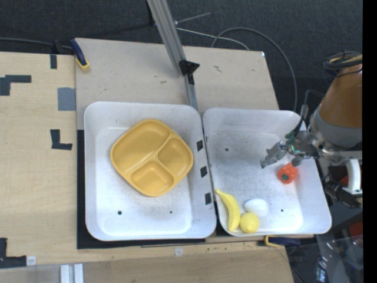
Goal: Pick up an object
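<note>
- A small red and orange toy (287,174) sits in the right bin (235,128), at the middle right of the frame. It looks like the likely thing to grab, because it is nearest the arm.
- The gripper (274,156) hangs just up and left of the toy. I cannot tell how it is set. Nothing is in it.
- A banana (230,208), a white egg (256,205) and a lemon (249,222) bunch together at the bin's lower edge.
- A yellow tray (152,157) lies in the left bin (100,217).

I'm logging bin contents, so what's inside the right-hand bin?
The right bin holds a banana, a lemon, a white egg-shaped object and a small red-orange item. The gripper hangs over it, hiding the floor beneath.
</note>
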`<control>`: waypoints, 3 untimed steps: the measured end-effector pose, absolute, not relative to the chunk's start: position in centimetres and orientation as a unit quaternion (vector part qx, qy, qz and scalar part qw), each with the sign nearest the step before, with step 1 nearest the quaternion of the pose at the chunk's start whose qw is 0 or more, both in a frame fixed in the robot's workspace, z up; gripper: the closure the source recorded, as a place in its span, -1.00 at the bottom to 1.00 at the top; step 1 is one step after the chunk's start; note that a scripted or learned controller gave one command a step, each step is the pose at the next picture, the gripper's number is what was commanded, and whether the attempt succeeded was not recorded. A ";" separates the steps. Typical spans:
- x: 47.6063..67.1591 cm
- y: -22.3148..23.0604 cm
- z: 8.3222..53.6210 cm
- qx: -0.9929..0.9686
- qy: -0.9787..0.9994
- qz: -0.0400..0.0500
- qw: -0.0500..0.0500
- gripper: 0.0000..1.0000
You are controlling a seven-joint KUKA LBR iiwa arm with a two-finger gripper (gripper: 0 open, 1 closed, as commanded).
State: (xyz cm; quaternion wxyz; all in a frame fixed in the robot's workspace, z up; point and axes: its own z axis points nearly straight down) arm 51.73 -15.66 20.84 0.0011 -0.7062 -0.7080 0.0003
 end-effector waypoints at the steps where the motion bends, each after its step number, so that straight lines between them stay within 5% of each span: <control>1: 51.7 -15.7 20.8 -0.706 -0.708 0.000 0.001 -1.00; 3: 51.5 -15.6 9.1 -0.707 -0.708 0.002 0.002 -1.00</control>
